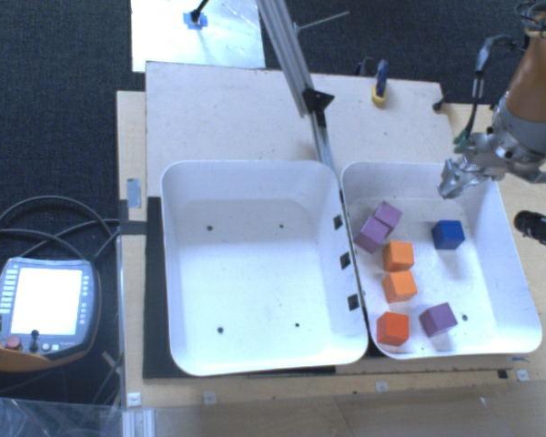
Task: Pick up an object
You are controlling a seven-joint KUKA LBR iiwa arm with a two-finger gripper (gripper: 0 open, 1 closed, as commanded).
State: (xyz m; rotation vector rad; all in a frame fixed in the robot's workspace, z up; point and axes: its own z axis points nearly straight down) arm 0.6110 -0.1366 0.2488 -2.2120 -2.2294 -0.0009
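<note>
Camera view had my pincer (pixel 454 182) at the right bin's (pixel 519 271) 1 o'clock, finger state unclear. Blue cube (pixel 448 234) sat nearest; I should descend straight, centred.

The wooden bench (pixel 255 107) is carrying two white bins side by side, the left bin (pixel 177 244) and the right bin (pixel 514 271). A yellow clamp (pixel 380 94) is sitting at the far edge, and a metal pole (pixel 291 48) is slanting over its far part.
</note>
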